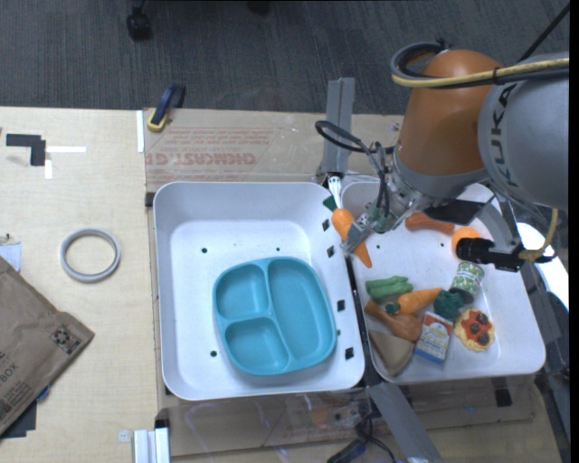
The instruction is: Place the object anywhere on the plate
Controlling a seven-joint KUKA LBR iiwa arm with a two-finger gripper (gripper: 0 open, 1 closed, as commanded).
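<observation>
Spanning a wooden bench (81, 181), two bins, grey carpet (271, 45) beyond

Robotics lab / test cell, not a home or kitchen. Evidence: industrial KUKA arm (507, 99), grey w/ orange band, cables looped over it, reaching over a light wood desk (72, 190). Two shallow white bins (181, 298) fixed side by side on it. Right bin holds toy food, e.g. plastic carrots (418, 299), small carton (434, 340), mini pizza (474, 329); left bin holds a teal sectioned plate (273, 314). Lab clutter on desk: tape roll (90, 254), black tape marks (27, 145), flattened cardboard sheet (235, 149) w/ printing, brown box (32, 344) at left edge. Dark grey office-type carpet (253, 45) beyond, w/ a chair caster (138, 24) on it.
</observation>
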